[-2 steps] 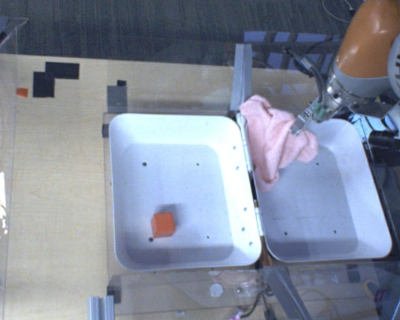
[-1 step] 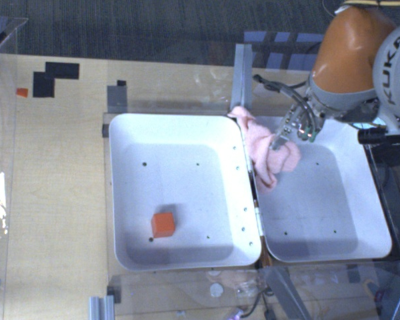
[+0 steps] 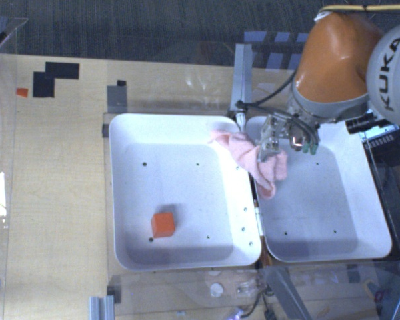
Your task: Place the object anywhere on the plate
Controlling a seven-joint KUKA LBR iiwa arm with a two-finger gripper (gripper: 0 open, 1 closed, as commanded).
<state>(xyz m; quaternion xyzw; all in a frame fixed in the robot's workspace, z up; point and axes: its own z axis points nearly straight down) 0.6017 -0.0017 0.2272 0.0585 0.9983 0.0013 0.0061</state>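
- The pink cloth is soft, light and limp. It drapes over the wall between the left bin and the right bin.
- The gripper hangs at the cloth's 1 o'clock edge, fingers closed on a fold, I judge.
- A bunched fold gives the best hold.
- "KUKA" is readable on the arm.
- An orange block lies at 7 o'clock in the left bin.

Robotics lab: KUKA arm, white bins, taped wooden bench
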